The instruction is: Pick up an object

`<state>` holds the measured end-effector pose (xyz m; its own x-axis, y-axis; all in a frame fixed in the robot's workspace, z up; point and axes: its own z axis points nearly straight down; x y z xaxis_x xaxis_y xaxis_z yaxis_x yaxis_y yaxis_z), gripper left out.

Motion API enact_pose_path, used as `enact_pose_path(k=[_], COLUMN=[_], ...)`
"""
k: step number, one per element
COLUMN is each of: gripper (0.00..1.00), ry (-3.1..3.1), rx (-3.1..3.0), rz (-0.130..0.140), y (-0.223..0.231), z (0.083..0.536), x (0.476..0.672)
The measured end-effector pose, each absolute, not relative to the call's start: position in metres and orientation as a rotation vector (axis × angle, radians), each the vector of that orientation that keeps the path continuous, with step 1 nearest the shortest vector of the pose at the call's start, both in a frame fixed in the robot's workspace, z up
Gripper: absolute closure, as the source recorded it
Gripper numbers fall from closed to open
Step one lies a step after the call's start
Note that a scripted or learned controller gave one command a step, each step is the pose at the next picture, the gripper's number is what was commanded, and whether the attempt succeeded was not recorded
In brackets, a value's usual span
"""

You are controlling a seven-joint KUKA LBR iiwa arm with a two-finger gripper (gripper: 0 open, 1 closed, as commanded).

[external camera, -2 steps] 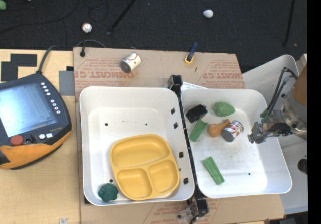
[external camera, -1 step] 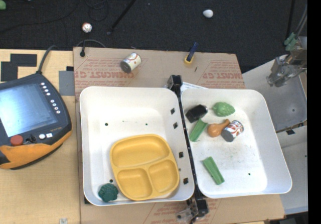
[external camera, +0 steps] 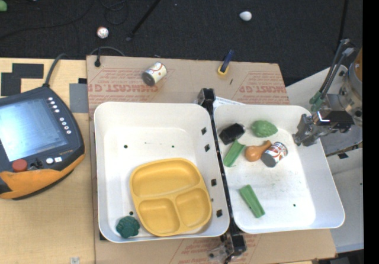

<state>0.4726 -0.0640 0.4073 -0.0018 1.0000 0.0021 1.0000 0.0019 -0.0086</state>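
Gripper [external camera: 305, 129]: at the right bin's [external camera: 323, 198] right rim; whether it is open or closed cannot be told; nothing visibly held.
Small can [external camera: 274, 154]: nearest, just left of the gripper, lying tilted, touching an orange pear-shaped piece [external camera: 256, 152].
Green leafy lump [external camera: 263, 128]: left, near.
Black block [external camera: 231, 132] and green stick [external camera: 234, 153]: further left.
Green bar [external camera: 251, 200]: below-left, apart.
Yellow divided tray [external camera: 170, 196] and dark green lump [external camera: 127, 227]: far left, in the left bin [external camera: 112, 138].
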Motion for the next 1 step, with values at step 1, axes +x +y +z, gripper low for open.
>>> enact_pose_path(k=[1], gripper=[1.00], ry=[-2.229], rx=[-2.211], rz=[-0.001], y=[0.0265], z=[0.4221], x=[0.4760])
